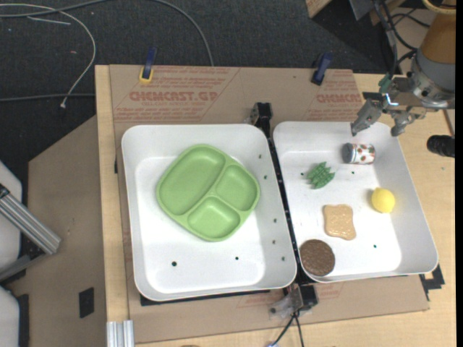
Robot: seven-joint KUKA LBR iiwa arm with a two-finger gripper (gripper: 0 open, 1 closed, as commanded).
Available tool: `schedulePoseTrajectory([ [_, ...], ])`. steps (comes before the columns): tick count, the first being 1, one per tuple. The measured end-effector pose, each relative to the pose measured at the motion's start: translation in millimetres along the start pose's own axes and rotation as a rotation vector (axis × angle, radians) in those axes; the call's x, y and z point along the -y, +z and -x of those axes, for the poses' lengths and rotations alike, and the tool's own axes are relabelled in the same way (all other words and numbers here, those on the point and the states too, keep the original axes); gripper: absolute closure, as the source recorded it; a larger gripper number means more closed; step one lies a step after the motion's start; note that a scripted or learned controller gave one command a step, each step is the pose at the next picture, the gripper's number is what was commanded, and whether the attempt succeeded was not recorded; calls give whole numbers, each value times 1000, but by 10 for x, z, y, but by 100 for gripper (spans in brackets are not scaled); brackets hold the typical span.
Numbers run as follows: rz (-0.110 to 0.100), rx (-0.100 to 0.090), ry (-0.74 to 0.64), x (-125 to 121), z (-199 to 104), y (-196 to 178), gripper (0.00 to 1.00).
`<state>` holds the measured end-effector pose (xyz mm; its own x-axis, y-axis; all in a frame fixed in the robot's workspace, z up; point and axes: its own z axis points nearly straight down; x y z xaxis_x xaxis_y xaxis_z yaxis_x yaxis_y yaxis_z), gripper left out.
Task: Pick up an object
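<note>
My gripper (380, 126) hangs over the far right corner of the right bin (412, 223), its two fingers spread open with nothing between them. Just below it lies a small grey and white cylinder with red dots (359, 153). Further into the bin are a green leafy toy (319, 174), a yellow ball (383, 200), a tan toast-shaped piece (338, 221) and a brown round disc (317, 256). The left bin (145, 266) holds a green divided plate (208, 191).
The bins sit on a cardboard sheet (188, 92) held by blue clamps (149, 61) at the back. A black bracket (261, 113) stands between the bins at the far edge. Cables (72, 13) lie on the dark floor beyond.
</note>
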<state>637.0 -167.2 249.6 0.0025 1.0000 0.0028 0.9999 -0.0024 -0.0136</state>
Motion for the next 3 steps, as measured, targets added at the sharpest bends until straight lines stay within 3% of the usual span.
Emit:
schedulePoseTrajectory([
  [1,13,3,-3,-23,-3,-76,0],
  [3,8,1,-3,-18,80,908,0],
])
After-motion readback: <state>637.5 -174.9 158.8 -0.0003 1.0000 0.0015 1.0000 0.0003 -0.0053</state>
